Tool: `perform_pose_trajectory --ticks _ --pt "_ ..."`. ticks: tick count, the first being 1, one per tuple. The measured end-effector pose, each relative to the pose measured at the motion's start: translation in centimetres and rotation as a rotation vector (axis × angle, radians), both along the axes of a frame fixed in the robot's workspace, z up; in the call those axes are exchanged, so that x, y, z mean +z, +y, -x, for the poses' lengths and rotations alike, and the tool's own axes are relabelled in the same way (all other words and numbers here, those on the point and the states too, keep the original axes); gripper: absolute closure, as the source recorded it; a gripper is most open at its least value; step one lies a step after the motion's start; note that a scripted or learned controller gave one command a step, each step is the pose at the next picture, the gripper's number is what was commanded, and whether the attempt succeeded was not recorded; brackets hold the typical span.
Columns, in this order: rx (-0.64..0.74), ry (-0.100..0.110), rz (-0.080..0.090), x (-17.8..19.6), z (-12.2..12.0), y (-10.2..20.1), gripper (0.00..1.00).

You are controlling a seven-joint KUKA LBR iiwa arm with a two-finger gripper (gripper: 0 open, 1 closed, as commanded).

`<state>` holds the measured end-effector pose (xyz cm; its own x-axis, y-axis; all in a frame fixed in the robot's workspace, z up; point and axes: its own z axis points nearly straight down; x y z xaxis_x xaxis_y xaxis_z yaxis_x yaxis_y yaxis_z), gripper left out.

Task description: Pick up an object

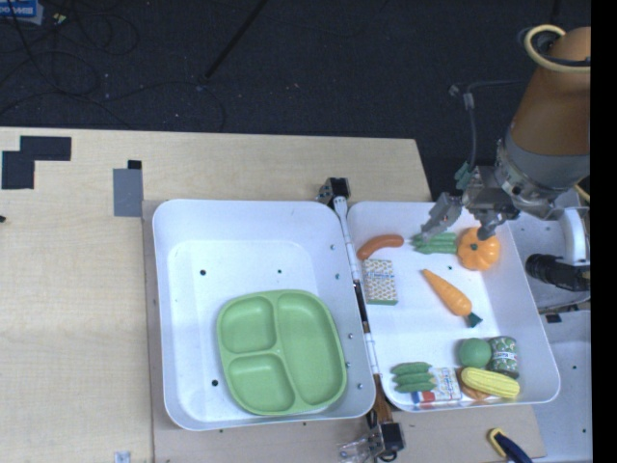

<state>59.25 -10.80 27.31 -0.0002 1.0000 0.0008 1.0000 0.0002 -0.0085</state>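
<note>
Currently the tool (pixel 465 222) hangs over the right bin's (pixel 540 355) far end, fingers spread, pinching nothing.

One finger sits by the bean pod (pixel 436 244) at about 9 o'clock of the pumpkin (pixel 479 249), the other just above the pumpkin's top, so two candidate things crowd the same spot. The likely failure, as I judge it, is a descent that straddles neither cleanly: a finger lands on the pumpkin's rounded top and rolls it toward the wall at 3 o'clock, or the flat pod slips out under the closing fingers. The carrot (pixel 448 292) lies near at 6 o'clock and could be nudged too. The sausage (pixel 379 245) and card (pixel 381 282) sit apart at 9 o'clock; the left bin (pixel 183 258) holds a green tray (pixel 281 351).
</note>
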Motion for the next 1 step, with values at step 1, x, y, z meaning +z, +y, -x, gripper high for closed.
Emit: perform_pose_trajectory --ticks 1 --pt "-0.001 0.001 -0.001 -8.26 -2.84 -6.42 0.0"
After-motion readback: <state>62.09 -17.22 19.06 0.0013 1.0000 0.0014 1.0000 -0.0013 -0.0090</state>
